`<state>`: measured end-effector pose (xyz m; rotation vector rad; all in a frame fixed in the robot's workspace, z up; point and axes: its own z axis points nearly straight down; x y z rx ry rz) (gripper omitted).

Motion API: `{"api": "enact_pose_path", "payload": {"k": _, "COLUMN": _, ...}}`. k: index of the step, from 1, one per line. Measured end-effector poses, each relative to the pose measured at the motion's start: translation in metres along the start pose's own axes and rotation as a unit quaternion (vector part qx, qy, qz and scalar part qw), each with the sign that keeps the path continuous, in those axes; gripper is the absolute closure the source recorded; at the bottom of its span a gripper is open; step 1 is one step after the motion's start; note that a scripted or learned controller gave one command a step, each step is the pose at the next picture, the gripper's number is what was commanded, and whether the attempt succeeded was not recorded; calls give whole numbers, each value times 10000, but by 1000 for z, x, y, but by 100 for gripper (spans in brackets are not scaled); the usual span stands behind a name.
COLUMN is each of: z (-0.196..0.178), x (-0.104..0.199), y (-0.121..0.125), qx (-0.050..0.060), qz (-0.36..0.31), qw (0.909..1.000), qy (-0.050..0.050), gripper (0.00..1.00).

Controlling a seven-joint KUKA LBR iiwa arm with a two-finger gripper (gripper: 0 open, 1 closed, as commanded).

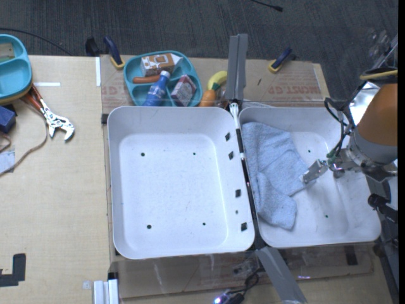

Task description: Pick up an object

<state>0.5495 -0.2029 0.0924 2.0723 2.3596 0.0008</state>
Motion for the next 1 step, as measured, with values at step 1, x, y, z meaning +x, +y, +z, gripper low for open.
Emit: {"api": "enact_pose_path", "payload": {"k": 1, "z": -28, "x": 24, "y": -70, "qx": 15, "qz": 1309, "qw": 9914, "qy": 8, "gripper": 0}}
